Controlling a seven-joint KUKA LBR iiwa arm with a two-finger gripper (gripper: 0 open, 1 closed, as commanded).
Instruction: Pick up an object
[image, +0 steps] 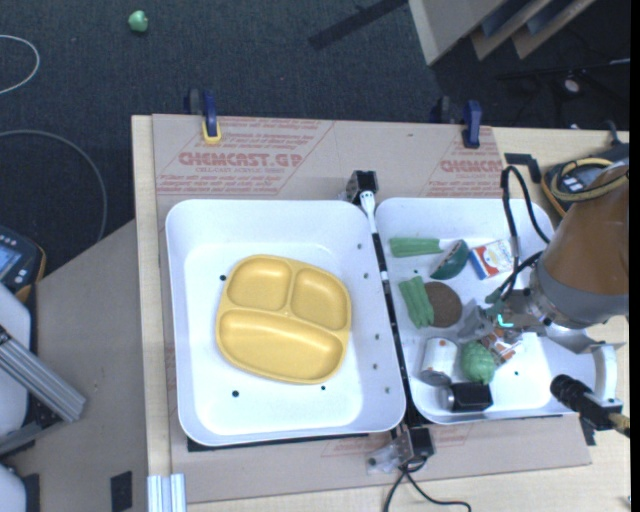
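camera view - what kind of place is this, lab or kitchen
Likely a robotics lab: a board bench held by blue clamps, two white bins, loose cables on dark carpet.

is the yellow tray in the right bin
No, the yellow tray lies in the left bin, apart from the small things in the right bin.

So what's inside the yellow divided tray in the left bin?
The yellow tray in the left bin shows three bare compartments, with nothing lying in any of them. Whatever sits under the tray is covered from view.
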